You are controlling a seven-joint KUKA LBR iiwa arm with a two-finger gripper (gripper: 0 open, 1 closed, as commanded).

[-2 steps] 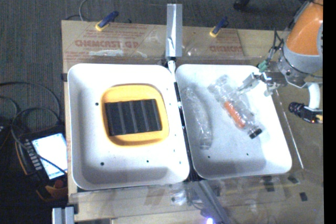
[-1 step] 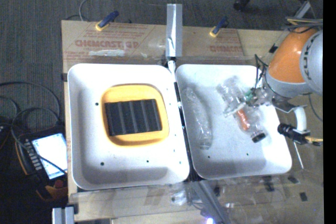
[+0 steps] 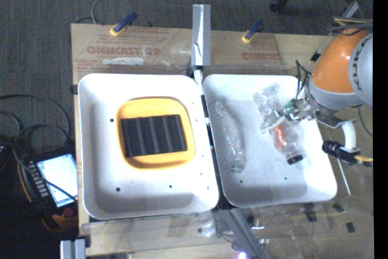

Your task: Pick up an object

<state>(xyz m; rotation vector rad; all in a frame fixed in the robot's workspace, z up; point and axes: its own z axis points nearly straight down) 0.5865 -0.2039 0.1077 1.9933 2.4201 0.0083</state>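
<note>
Poised over the right bin (image 3: 321, 188) in the frame's right middle, gripper (image 3: 290, 111) with grip state impossible to tell, the clear bottle with orange label (image 3: 285, 139) just below-left, long axis running upper left to lower right, cap end lower right.

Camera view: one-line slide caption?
Arm's end effector over right bin of clear plastic bottles; yellow tray in left bin.

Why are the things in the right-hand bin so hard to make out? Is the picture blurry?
In the camera view, the clear plastic bottle blends into the right bin, whose white surface looks washed out under bright light; the picture is also soft and grainy. The yellow tray stands out sharply by contrast.
</note>
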